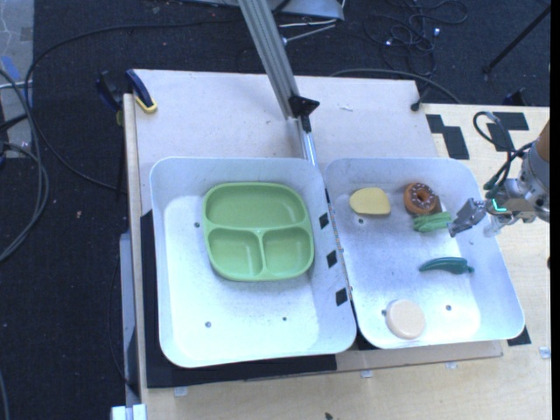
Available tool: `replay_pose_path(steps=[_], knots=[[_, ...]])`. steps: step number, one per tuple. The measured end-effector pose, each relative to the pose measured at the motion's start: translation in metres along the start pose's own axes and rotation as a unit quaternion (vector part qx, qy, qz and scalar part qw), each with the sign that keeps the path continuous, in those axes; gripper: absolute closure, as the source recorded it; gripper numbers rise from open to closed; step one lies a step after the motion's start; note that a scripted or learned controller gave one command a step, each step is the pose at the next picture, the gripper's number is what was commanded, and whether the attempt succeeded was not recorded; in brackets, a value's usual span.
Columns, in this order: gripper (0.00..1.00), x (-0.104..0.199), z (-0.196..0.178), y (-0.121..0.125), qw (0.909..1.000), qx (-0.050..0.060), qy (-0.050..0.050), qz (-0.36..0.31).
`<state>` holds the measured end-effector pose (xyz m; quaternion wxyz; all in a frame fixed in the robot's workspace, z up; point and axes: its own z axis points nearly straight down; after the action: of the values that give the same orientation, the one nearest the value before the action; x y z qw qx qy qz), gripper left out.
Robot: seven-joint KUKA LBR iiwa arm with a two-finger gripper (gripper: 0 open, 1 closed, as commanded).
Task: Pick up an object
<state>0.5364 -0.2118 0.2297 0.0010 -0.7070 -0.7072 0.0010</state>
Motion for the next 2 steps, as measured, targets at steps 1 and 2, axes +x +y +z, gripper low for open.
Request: replay_pose_path(steps=[1, 2], knots=[[0.0, 0.0, -0.001, 0.001, 1.0, -0.001, 0.0, 0.0], [0.0, 0.005, 0.043, 0.006, 1.0, -0.001, 0.0, 0.0]])
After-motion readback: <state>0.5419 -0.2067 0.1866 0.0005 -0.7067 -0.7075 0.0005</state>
